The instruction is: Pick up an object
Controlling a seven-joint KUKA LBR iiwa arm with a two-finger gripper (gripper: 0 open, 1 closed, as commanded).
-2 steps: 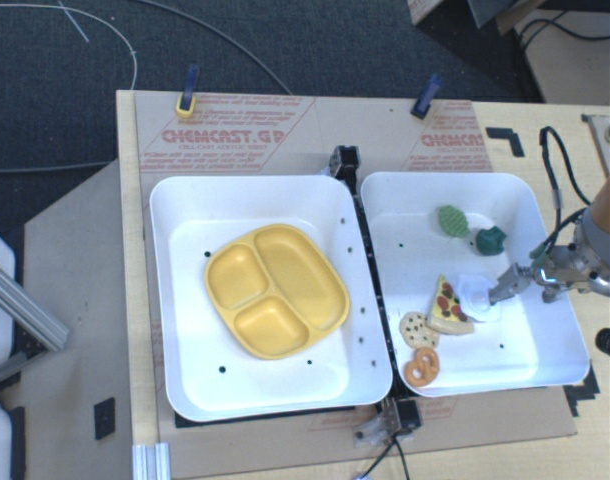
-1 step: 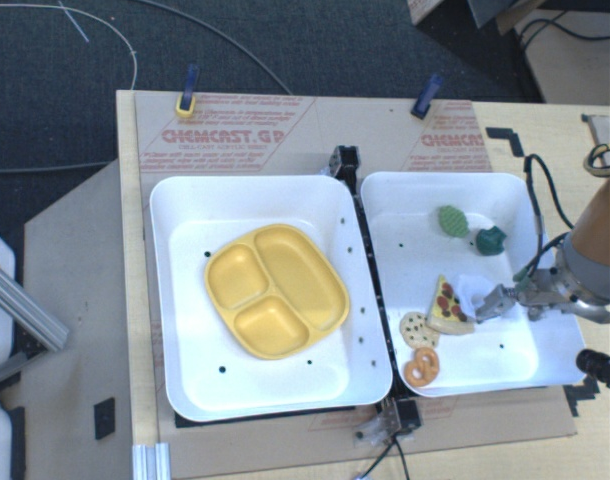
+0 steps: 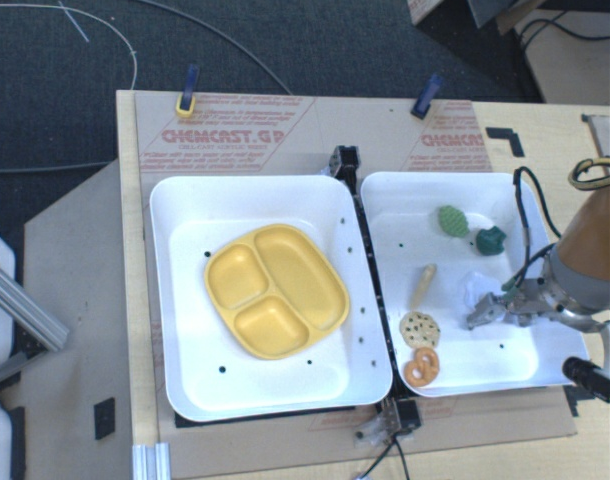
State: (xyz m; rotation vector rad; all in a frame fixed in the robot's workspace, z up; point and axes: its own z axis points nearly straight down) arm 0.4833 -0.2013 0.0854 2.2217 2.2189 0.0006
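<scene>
The end effector (image 3: 482, 315) sits low in the right bin (image 3: 455, 193), reaching in from the right, its metal fingers (image 3: 478, 317) pointing left; whether they are spread or pressed together cannot be told, and nothing shows between them. Just above its tip lies a pale, clear-looking lump (image 3: 479, 289), hard to make out. To the left, near but apart, a tan stick (image 3: 423, 287) lies tilted, with a speckled cookie (image 3: 420, 329) below it and a pretzel (image 3: 422, 367) below that, by the bin's near-left corner. Farther up the bin rest a light green piece (image 3: 452, 220) and a dark green piece (image 3: 490, 239), close together. The left bin (image 3: 185, 218) holds a yellow divided tray (image 3: 275, 290). A black cable (image 3: 530, 218) arcs over the right bin toward the arm (image 3: 590, 258).
</scene>
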